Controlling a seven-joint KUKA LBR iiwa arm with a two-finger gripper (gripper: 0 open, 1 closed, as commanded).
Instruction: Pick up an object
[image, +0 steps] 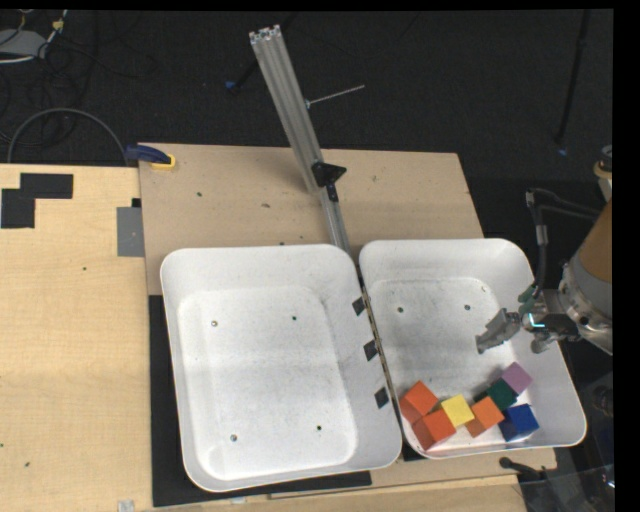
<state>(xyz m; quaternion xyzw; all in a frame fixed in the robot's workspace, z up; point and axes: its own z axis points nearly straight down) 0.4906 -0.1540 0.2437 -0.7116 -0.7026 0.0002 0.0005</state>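
Observation:
Several small blocks lie clustered in the near corner of the right bin (440, 275): two orange-red blocks (428, 412), a yellow one (457, 411), an orange one (487, 413), a green one (500, 393), a purple one (516, 378) and a blue one (519, 422). My gripper (514, 338) hangs at the bin's right side, just above and behind the purple block. It is open, its fingers (493, 333) spread apart with nothing between them.
The left bin (260, 350) sits beside the right one, with black clips along the shared rim. A slanted aluminium rail (295, 120) rises behind the bins. The wooden bench extends to the left.

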